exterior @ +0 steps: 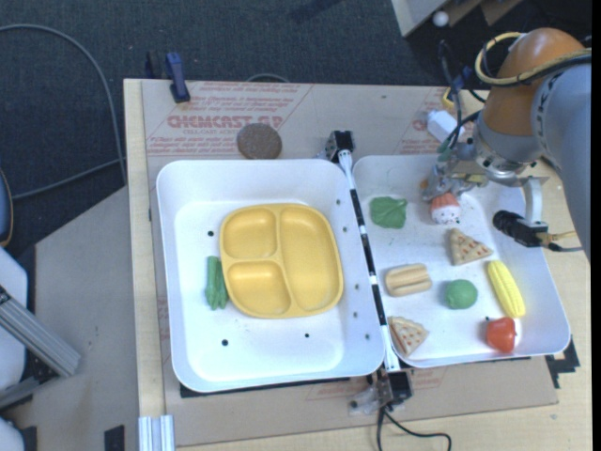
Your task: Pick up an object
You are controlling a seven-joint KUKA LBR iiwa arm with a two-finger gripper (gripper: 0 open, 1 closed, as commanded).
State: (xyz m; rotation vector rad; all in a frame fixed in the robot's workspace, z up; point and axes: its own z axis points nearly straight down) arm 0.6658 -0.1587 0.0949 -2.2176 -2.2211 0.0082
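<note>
My gripper hangs over the right bin's far edge, just above a small red-and-white toy; whether it is open or closed I cannot tell. To grasp well, I should centre over the toy and descend straight. This bin also holds a green leaf, hot dog, two wedges, green ball, corn and tomato. The left bin holds a yellow tray and a green pod.

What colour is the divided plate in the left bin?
Yellow; the plate shows best in the camera view.
</note>
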